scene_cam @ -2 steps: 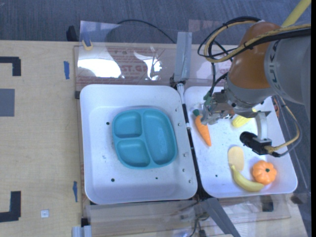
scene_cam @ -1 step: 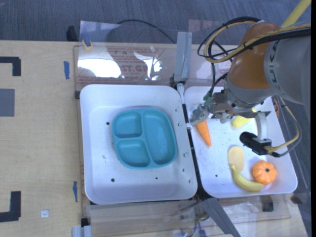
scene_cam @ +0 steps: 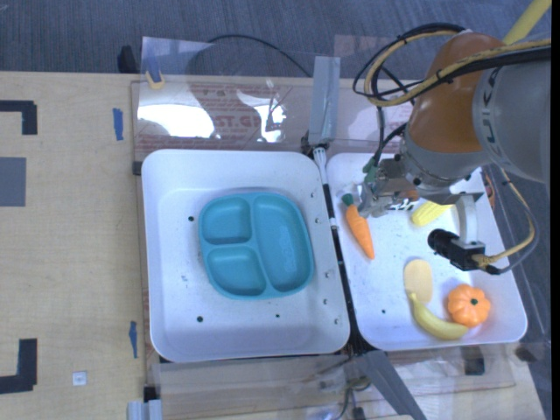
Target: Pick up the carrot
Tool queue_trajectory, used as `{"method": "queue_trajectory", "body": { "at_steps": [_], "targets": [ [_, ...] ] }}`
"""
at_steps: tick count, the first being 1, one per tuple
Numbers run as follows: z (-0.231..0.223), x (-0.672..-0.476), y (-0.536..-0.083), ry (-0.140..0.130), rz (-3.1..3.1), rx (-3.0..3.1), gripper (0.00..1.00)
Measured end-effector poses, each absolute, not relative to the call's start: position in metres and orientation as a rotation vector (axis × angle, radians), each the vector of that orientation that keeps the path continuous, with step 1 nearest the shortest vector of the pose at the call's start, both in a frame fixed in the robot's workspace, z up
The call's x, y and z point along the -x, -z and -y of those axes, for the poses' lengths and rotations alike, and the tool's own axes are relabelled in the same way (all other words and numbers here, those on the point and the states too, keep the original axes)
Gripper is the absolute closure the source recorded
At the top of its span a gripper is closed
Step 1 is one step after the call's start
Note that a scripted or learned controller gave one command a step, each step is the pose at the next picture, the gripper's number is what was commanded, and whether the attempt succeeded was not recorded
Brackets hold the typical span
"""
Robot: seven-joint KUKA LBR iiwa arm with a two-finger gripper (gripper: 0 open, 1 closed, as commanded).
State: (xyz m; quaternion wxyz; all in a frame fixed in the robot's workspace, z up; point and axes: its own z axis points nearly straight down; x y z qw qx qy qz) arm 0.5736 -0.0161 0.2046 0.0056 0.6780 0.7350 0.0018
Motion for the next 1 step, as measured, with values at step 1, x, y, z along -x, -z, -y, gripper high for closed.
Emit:
{"method": "queue_trajectory", "body": {
  "at_steps": [1],
  "targets": [
    [0.0158,-0.5734,-0.2040,-0.004,-2.302,-2.123,0.00]
  ]
}}
